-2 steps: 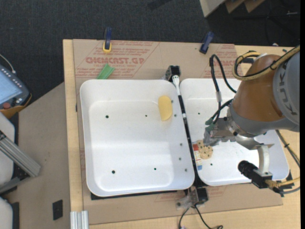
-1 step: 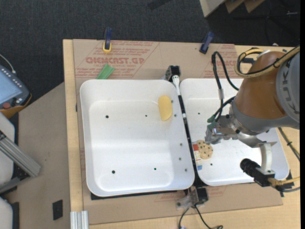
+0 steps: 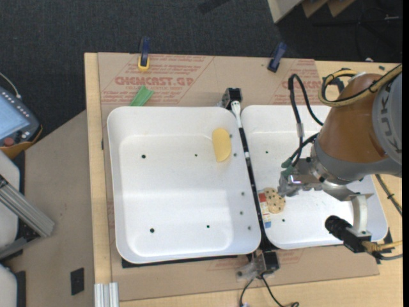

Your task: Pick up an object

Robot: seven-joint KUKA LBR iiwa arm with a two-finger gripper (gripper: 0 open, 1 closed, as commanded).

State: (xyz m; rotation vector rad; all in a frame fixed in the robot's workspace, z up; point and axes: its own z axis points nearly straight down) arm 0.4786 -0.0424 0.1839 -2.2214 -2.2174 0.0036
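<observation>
The arm (image 3: 358, 130) bends over the right bin (image 3: 271, 123), its gripper (image 3: 289, 183) low near a tan perforated disc (image 3: 275, 201). The left bin (image 3: 166, 190) holds a yellow oval piece (image 3: 222, 145).

Two shallow white bins side by side: left bin (image 3: 128, 190), right bin (image 3: 268, 123), black divider strip (image 3: 246, 162) between them. Both sit on a brown board (image 3: 102, 171) with red print (text reads mirrored). Yellow clamp (image 3: 144, 57) and blue clamp (image 3: 277, 56) on board's far edge. Green tape scrap (image 3: 141, 96) near yellow clamp. Dark carpet (image 3: 64, 18) behind. Blue-screened device (image 3: 11, 117) at left edge.
</observation>
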